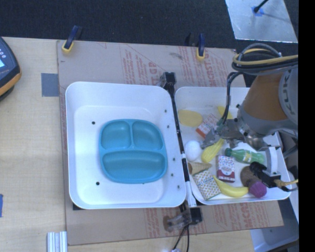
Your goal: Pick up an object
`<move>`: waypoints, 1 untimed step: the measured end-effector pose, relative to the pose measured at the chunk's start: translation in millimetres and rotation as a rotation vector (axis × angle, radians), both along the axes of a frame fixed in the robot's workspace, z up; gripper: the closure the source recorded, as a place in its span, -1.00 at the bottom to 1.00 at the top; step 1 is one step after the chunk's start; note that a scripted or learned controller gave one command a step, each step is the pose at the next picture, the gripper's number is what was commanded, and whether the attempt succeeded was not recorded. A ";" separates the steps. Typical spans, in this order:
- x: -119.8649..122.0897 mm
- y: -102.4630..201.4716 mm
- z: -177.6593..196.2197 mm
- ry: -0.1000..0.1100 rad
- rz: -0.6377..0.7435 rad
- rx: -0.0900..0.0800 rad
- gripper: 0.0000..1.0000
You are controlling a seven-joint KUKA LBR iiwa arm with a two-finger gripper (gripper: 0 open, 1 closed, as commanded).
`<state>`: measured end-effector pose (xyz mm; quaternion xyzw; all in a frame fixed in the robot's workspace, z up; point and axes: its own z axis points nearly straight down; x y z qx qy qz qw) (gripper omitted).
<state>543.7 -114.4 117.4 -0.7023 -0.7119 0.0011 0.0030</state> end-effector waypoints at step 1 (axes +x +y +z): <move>-15.2 17.6 -25.1 -0.005 -0.007 -0.004 -1.00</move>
